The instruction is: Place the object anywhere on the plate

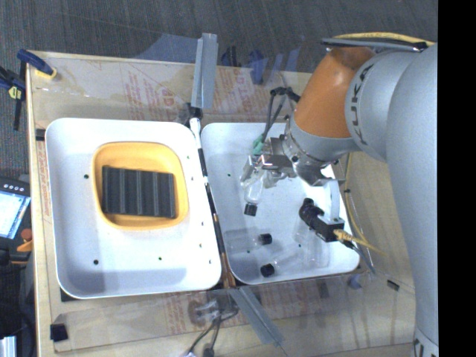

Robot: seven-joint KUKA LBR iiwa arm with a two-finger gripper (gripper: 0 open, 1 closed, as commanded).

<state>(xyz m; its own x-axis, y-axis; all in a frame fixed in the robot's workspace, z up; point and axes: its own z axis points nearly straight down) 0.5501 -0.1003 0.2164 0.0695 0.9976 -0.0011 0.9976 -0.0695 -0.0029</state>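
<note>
We see the gripper [253, 188] hanging over the right white bin [223, 199], can't tell its grip. Plate, yellow-rimmed with dark ribbed centre [139, 188], waits left; the object isn't obvious.

A dark grey carpeted floor [111, 10] is seen beyond the far edge of a pale wooden bench [111, 80]. Blue clamps [36, 62] are fixed at the bench's left corner, and a small lit screen [11, 210] is seen at the left edge.
</note>
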